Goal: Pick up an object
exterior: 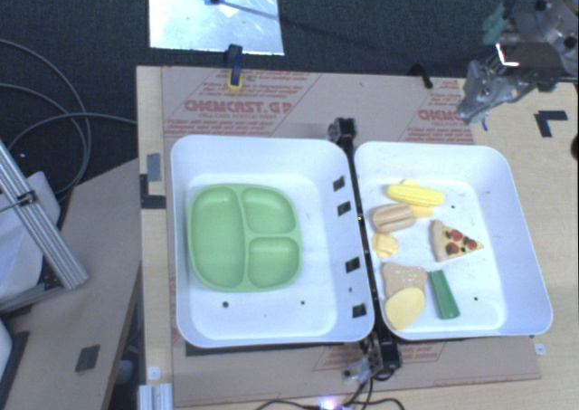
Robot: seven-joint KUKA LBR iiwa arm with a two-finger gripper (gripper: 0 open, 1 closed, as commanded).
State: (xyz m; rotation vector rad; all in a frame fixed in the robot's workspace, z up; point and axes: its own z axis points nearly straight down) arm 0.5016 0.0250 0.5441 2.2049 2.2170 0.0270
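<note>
1. You will find the gripper [477, 102] high at the upper right, outside the right bin [516, 184] and beyond its far right corner, over the brown sheet under the bins.
2. Whether the gripper is open or shut, you cannot tell: it shows as a blurred metal mass with no clear gap.
3. Nothing can be seen between its tips, and it touches none of the toy foods; it is well apart from all of them.
4. Take the right bin as your landmark. All the objects to pick lie inside it, toward its left half.
5. The yellow corn [415, 193] lies nearest the bin's far wall.
6. Just in front of it sits the hot dog bun [393, 216], touching or nearly touching the corn.
7. The pizza slice [452, 241] lies near the bin's middle, to the right of the bun.
8. A small yellow piece [385, 244] rests near the bin's left wall.
9. The toast slice [403, 276] and a yellow chip [404, 309] overlap near the bin's near left corner.
10. The green stick [443, 295] lies just beside them on the right.
11. The left bin [208, 159], touching the right bin along its left wall, holds a green divided plate [242, 236].
</note>
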